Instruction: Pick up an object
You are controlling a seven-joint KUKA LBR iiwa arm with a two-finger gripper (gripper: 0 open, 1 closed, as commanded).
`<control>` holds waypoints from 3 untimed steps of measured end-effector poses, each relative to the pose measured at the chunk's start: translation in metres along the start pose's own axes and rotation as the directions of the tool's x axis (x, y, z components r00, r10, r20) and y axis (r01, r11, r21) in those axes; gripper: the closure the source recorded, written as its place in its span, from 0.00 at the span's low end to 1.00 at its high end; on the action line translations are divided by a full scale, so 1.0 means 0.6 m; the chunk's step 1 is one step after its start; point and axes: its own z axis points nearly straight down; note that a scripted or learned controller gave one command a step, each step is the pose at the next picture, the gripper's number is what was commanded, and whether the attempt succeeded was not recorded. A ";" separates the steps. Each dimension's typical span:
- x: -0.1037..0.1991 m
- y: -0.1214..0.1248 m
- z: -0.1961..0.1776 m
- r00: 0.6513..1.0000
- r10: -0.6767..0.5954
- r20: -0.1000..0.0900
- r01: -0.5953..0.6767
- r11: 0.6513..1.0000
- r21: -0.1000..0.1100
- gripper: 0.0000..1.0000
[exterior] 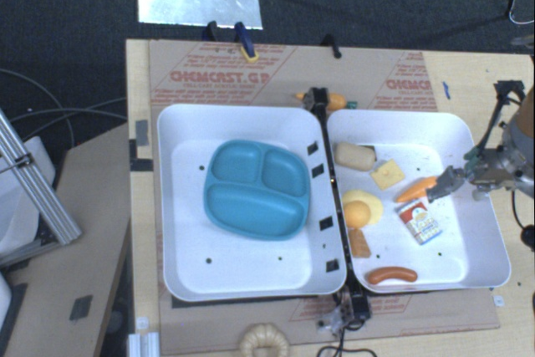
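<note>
We see an orange carrot-like piece (415, 189) lying in the right bin (481, 148), toward its right side, with the gripper (443, 185) at the piece's right end; whether the claw is apart, together or clamped on the piece, we cannot tell. Just below sits a small red and white carton (420, 222). To the left lie a yellow wedge (387, 174), a pale bread roll (355, 155), a fried egg (359, 209) and a brown slice (359, 242). A sausage (391, 274) rests near the bin's front edge. The grey arm (501, 163) reaches in from the right. In the left bin (180, 205) a blue divided plate (257, 188) lies flat.
</note>
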 end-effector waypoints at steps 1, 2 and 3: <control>0.001 0.004 -0.009 1.000 -0.003 0.003 0.003 1.000 -0.011 0.00; 0.011 0.001 0.064 1.000 -0.002 0.001 0.002 1.000 -0.007 0.00; 0.009 0.005 0.135 1.000 -0.001 0.001 0.001 1.000 -0.006 0.00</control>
